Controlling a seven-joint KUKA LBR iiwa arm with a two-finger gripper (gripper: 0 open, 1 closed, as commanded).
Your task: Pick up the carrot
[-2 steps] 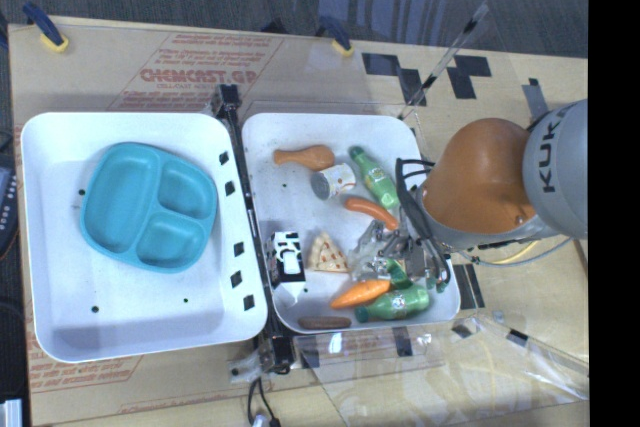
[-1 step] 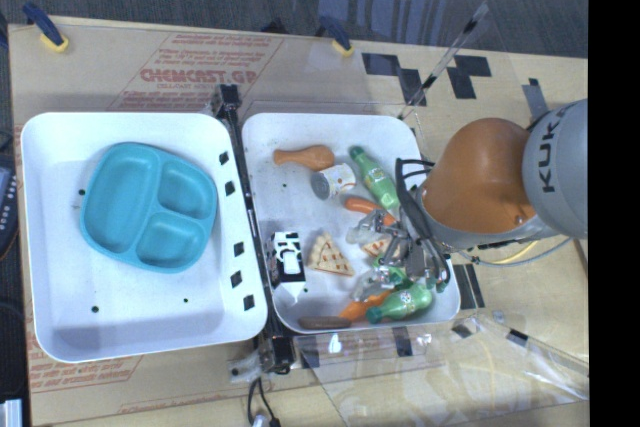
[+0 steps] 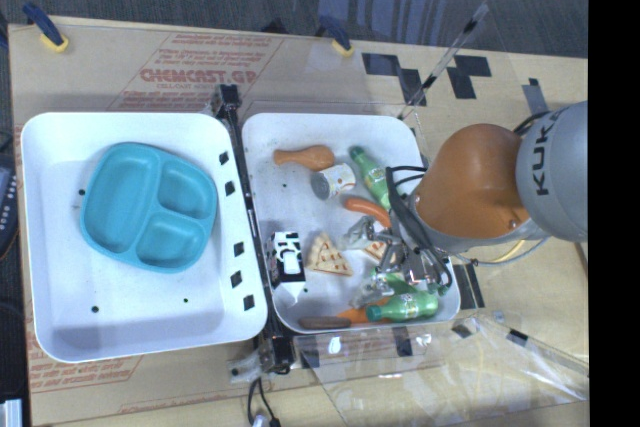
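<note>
Gripper (image 3: 400, 260): hovering low near the right bin's (image 3: 262, 215) front right corner; finger state cannot be told.
Carrot (image 3: 352, 316): lying along the front edge.

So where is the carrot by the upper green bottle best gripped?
Probably mid-body on the carrot, from straight above, pinched across its narrow width: it lies flat and slanted, with the upper green bottle crowding its upper right side.

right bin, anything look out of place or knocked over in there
Nothing looks spilled or broken. The right bin is a loose jumble: both green bottles lie on their sides, and the carrot sits against the near wall, part-hidden by the nearer bottle. The blue plate lies flat.
</note>
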